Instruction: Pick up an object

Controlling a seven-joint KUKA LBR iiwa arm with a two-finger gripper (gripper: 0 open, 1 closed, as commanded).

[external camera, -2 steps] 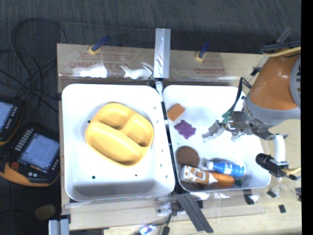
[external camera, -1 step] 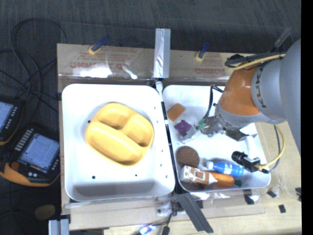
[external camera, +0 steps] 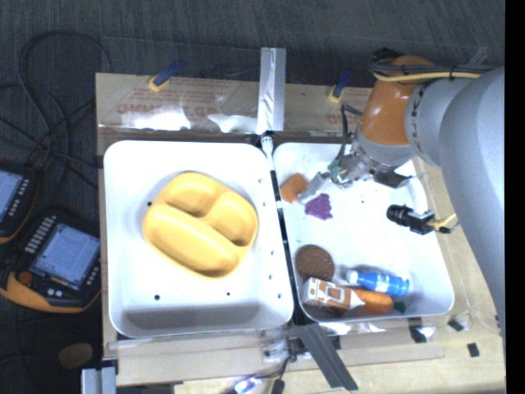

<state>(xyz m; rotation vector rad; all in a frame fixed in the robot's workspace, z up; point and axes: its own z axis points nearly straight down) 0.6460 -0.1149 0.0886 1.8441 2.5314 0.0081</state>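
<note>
**As my end effector (external camera: pixel 335 173) hangs over the right bin (external camera: pixel 414 257), an orange lump (external camera: pixel 292 187) lies just beside it**

Although several things in this bin could be picked, the orange lump is the one closest to me. It sits toward the far left of the right bin, close against the wall shared with the left bin (external camera: pixel 131 298). Just beside it, toward the bin's middle, lies a small purple piece (external camera: pixel 318 207), with a narrow strip of white floor between the two. My end effector is over the far part of the bin, a little to the right of both. I cannot tell whether it touches either, and from this slanted look down I cannot tell whether it is wide or narrow.

Toward the near end of the same bin, a round brown disc (external camera: pixel 315 263) lies flat by the shared wall. Along the near wall, a brown and white carton (external camera: pixel 326 295) lies on its side. An orange carrot (external camera: pixel 373 301) rests against the carton, and a blue and white bottle (external camera: pixel 379 282) lies on its side just behind the carrot.

Next door, the left bin holds one large yellow lumpy thing (external camera: pixel 201 222), rounded like a loaf, which covers much of the bin's middle.

Both bins sit side by side on the surface (external camera: pixel 123 97). Off its left edge, two handheld screens (external camera: pixel 57 257) lie on the dark floor among black cables.
</note>
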